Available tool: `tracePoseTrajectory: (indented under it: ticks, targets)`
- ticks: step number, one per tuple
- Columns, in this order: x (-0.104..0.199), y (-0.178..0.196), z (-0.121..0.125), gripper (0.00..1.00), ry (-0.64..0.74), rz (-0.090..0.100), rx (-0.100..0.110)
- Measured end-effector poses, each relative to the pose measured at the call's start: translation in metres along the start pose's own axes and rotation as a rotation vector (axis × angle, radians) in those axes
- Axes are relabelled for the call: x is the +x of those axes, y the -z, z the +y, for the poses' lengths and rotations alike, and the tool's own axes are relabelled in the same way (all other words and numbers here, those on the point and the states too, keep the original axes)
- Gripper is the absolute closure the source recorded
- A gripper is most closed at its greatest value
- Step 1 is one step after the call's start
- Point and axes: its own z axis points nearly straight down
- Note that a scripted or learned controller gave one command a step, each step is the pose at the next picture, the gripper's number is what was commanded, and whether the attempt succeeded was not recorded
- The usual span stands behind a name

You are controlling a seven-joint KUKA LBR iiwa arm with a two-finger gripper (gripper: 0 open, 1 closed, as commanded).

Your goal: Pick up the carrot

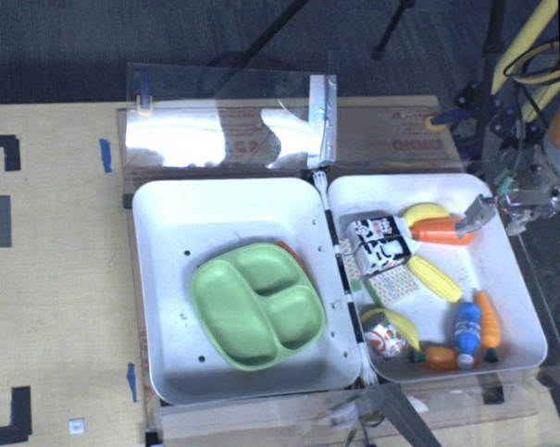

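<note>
I had the gripper (475,216) low over the right bin (531,341), at its far right side, with its grey tip right against the right-hand end of a long orange-red piece that I took for the carrot (435,230). Whether the tool was spread or pressed together I could not tell; the tip read as a single grey blur. I could not claim a hold either, only contact or near contact.

Why there? I judged the arm came in from the right so it met the carrot end-on, the only side not crowded. A yellow banana (424,213) lay touching it along the far side, and a black-and-white box (379,241) sat just beside its left end.

The carrot's long axis ran left to right across the bin, almost level, and I could not make out which end tapered.

Two smaller orange pieces (489,318) lay near the bin's front edge beside a blue bottle (467,328), well apart from the tool.
</note>
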Motion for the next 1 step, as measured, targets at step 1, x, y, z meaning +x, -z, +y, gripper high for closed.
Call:
tracePoseTrajectory:
  ticks: [1]
  targets:
    - [0.0691,-0.0298,-0.0083,0.0,0.249,0.0,0.001]
